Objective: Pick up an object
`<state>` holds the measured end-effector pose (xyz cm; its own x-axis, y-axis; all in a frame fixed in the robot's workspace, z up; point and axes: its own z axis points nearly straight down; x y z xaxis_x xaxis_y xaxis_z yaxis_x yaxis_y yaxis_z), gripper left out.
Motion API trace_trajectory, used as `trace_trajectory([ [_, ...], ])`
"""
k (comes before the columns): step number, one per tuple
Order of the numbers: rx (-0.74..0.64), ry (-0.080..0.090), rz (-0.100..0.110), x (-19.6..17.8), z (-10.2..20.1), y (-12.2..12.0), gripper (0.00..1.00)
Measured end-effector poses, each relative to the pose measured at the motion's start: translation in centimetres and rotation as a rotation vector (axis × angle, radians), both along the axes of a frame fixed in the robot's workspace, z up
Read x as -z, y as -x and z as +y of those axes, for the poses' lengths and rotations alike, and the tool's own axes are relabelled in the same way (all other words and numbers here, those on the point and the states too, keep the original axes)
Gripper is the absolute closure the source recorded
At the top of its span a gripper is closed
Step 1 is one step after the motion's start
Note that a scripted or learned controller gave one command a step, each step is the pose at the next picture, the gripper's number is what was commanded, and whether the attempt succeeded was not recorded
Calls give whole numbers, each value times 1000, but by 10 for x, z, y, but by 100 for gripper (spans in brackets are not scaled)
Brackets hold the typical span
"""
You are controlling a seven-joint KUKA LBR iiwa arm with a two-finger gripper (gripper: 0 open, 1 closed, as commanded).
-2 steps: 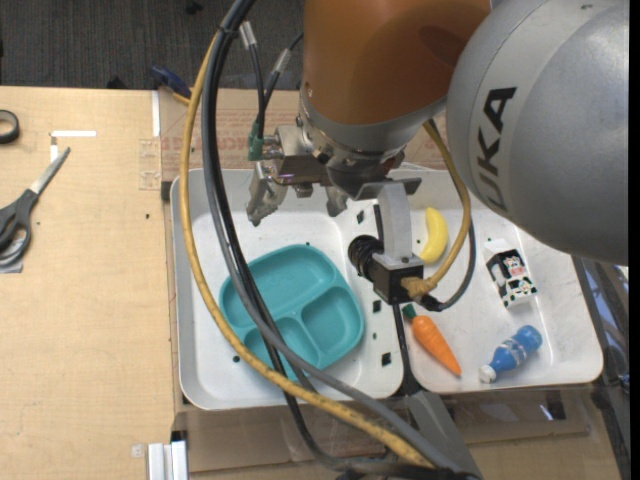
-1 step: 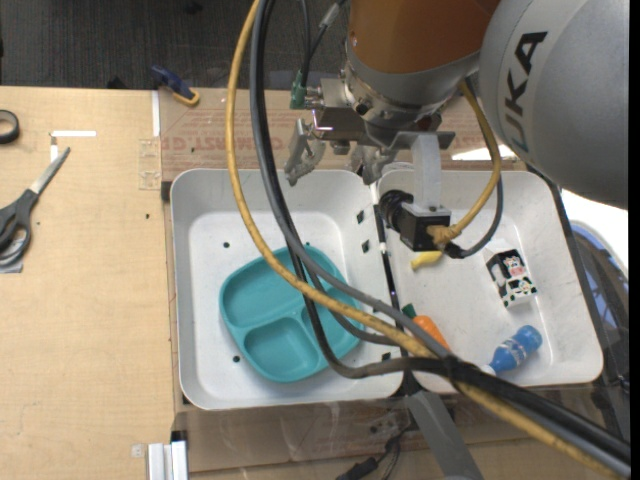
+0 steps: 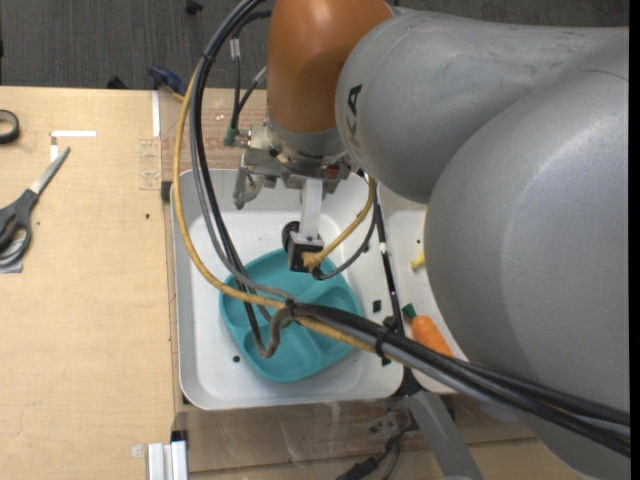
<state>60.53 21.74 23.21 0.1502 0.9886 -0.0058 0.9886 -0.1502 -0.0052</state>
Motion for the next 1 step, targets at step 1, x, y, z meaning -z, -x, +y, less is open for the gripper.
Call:
trace_trajectory([
  [1, -186, -2, -4, 11, -104, -43, 0],
])
